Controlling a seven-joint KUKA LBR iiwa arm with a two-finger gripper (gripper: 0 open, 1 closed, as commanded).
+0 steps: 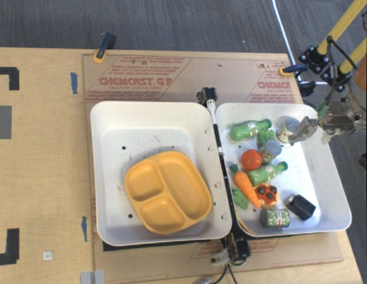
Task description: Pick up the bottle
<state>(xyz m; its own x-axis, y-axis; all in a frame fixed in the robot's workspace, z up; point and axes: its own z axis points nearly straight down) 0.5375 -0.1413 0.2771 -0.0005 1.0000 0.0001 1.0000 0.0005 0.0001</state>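
brown cardboard covers the counter [47, 158] under two white bins. a green plastic bottle [250, 129] lies in the right bin [331, 182], near its far wall. the metal end effector [304, 129] is seen just beside it; its opening cannot be told. it should be lowered straight over the bottle's middle.

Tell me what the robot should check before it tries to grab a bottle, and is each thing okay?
1. Bottle can be seen: ok. A green bottle lies in the right bin, another green bottle lower down.
2. Gripper is near: ok, it sits at the bin's upper right, beside the upper bottle.
3. Fingers ready: cannot tell.
4. Room around the bottle: not ok. The tomato and carrot crowd close.
5. Bottle already held: not ok, both lie in the bin.
6. Left bin out of the way: ok, it holds the yellow tray.
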